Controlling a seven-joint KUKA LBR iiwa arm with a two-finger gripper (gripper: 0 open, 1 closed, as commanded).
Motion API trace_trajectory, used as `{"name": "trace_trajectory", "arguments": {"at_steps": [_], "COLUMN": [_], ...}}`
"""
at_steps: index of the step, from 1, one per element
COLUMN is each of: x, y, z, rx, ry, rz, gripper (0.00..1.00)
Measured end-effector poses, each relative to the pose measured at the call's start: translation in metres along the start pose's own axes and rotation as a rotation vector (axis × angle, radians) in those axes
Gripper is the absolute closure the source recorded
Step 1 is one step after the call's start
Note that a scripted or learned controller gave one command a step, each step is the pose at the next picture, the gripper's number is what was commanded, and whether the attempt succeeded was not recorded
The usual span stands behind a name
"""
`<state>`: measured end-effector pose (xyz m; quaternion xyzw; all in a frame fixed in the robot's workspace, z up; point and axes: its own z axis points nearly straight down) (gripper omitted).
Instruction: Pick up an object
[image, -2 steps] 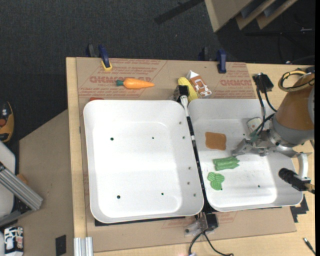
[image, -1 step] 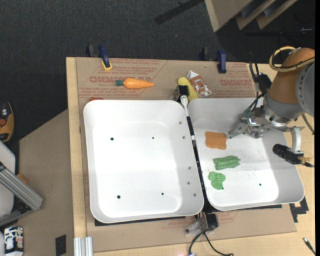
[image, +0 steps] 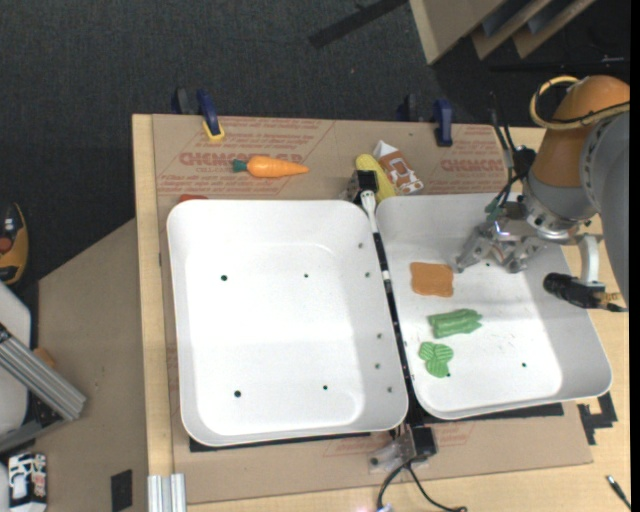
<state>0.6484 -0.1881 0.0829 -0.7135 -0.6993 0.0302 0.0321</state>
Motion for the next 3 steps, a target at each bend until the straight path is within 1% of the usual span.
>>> {"name": "trace_trajectory", "arguments": {"at_steps": [1,2,3], "x": [0.075,0.072,0.142], "y": [0.017,0.017,-0.032], "z": [-0.005,-0.016,-0.105], "rx": [-0.088,-0.092,-0.092], "ry": [-0.002,-0.004,-0.001], "rz": [-0.026,-0.022,-0.027], "gripper": [0.0,1.0,1.0]}}
